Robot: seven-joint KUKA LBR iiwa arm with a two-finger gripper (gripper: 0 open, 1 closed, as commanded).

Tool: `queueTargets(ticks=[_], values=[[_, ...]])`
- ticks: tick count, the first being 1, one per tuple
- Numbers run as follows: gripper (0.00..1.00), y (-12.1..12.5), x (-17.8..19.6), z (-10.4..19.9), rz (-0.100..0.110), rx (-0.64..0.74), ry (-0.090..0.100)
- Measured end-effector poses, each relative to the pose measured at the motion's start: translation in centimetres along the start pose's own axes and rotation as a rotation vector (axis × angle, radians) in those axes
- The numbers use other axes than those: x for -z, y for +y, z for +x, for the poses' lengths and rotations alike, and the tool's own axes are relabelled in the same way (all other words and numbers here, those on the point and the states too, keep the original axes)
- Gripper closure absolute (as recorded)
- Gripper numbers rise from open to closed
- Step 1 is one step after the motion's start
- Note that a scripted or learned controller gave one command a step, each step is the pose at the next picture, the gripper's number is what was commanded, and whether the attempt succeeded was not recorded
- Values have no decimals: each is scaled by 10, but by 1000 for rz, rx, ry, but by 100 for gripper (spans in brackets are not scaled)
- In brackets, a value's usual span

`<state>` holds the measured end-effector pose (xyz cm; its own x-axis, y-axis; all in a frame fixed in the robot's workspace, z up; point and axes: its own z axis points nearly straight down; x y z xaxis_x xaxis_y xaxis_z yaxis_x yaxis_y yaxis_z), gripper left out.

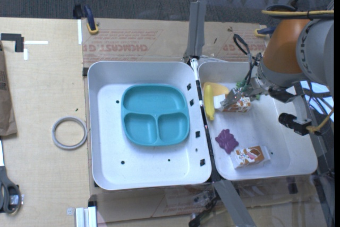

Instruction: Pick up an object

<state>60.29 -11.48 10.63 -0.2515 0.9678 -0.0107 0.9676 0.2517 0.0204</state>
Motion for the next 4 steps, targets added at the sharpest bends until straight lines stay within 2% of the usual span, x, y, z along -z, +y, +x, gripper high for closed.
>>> queueTargets(ticks=[1, 2, 3, 4], values=[[100, 1, 15, -19, -21, -17, -34], [0, 4, 12, -8, -17, -7, -17], [0, -1, 0, -2, -13, -112, -2], [100, -4, 13, -19, -20, -125, -29]])
